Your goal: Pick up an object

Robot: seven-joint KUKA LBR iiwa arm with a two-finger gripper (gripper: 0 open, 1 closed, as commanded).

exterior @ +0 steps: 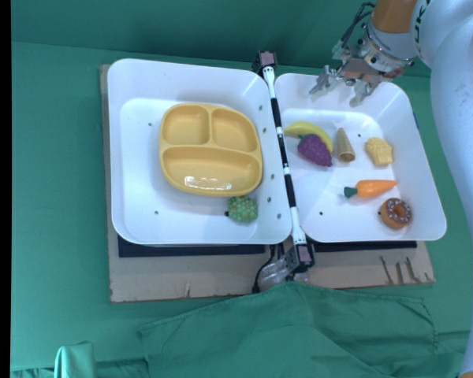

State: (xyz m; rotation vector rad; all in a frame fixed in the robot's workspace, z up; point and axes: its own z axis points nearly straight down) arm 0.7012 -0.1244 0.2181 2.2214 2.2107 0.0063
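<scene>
My claw (340,85) hangs with fingers spread and nothing between them over the far edge of the right bin (426,211). Below it lie a banana (303,128), grapes (315,150), an ice-cream cone (344,144), corn (378,151), a carrot (372,187) and a donut (395,213). "KUKA" letters mark my arm (457,69).

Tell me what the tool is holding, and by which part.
Nothing. The tool hangs open above the right bin's far edge, with nothing between its fingers.
</scene>
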